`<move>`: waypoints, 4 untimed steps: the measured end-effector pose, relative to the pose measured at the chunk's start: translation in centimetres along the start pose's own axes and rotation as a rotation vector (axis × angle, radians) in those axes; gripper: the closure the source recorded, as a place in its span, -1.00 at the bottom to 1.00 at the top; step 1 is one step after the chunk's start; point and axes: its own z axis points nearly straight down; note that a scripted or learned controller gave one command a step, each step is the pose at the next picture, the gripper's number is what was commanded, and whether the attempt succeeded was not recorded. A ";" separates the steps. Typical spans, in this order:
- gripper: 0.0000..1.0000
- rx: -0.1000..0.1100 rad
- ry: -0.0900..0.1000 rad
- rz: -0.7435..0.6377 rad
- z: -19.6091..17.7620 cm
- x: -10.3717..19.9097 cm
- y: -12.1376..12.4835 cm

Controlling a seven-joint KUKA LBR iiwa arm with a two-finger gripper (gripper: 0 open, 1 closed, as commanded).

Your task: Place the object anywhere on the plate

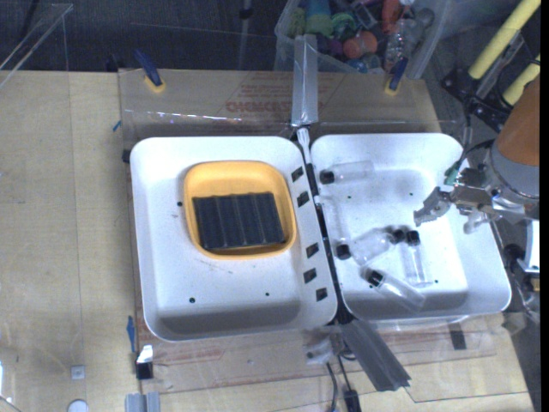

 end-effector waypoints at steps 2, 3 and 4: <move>-1.00 -0.005 -0.003 -0.513 -1.7 -5.7 8.4; -1.00 -0.007 -0.003 -0.681 0.2 -4.9 11.1; -1.00 -0.008 -0.005 -0.938 0.4 -4.4 13.7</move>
